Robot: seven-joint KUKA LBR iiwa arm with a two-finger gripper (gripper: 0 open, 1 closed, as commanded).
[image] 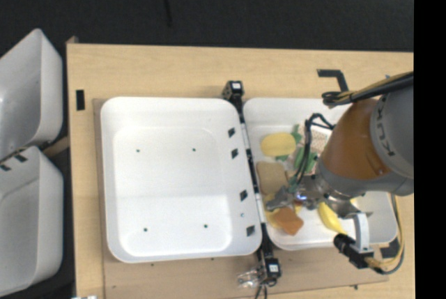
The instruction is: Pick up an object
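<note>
My gripper [284, 198] is down in the right bin [273, 106], near its left wall. Just below it lies an orange-brown block [288, 222], touching or nearly touching it. A tan flat piece [269, 172] lies just above the gripper. Further back sits a pale yellow rounded object [277, 144], with a green item [302, 151] beside it. A yellow banana-like object [330, 218] pokes out under the wrist. The orange-banded arm [355, 144] hides much of the bin's right half.
The left bin [111, 151] sits beside the right one, and the two share a divider with black clips [244, 172]. Cables and a black connector [355, 249] hang at the arm's lower side. White containers [21, 151] stand left of the bench.
</note>
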